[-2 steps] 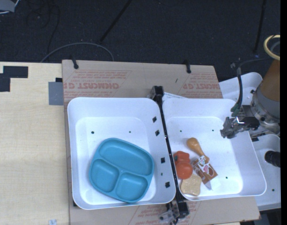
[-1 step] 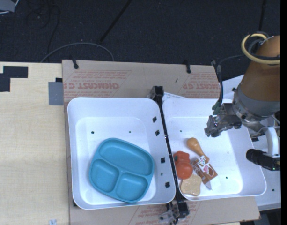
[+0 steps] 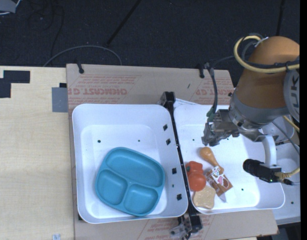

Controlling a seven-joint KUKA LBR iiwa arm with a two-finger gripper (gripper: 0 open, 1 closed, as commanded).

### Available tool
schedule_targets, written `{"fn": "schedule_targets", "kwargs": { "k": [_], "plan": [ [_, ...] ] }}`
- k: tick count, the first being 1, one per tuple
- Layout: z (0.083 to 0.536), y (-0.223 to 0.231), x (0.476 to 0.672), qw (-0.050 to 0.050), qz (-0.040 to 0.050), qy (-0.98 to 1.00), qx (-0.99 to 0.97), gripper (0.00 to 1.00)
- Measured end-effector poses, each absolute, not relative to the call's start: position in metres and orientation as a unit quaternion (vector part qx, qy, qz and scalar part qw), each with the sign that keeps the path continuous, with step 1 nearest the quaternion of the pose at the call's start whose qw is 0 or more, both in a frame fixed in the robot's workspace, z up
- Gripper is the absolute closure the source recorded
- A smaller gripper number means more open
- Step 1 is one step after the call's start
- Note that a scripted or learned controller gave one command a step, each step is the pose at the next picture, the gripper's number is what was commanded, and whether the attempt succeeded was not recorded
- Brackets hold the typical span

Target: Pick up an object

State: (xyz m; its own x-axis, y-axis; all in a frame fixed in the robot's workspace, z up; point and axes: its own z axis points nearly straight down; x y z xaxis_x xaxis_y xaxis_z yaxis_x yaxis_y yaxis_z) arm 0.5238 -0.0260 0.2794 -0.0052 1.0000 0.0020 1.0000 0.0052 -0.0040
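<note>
In the right bin [image 3: 253,196] lie several small items: a tan pear-shaped piece [image 3: 210,156], a red tomato-like piece [image 3: 196,176], a brown and white packet [image 3: 220,180] and a pale beige piece [image 3: 205,198]. My gripper [image 3: 211,135] hangs just above the tan piece's upper end, at the bin's left-middle. The orange-banded wrist [image 3: 267,79] rises behind it to the right.
The left bin [image 3: 88,129] holds a blue divided plate [image 3: 129,181]. A black divider [image 3: 174,144] runs between the bins. A black cylinder part [image 3: 261,170] juts over the right bin's right side. Cardboard lies under both bins.
</note>
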Motion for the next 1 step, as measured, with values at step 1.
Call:
{"fn": "schedule_targets", "kwargs": {
  "k": [1],
  "plan": [
    [0.2769,0.0205,0.5227,0.002,0.0011,-0.709,-0.706,1.00]
  ]
}}
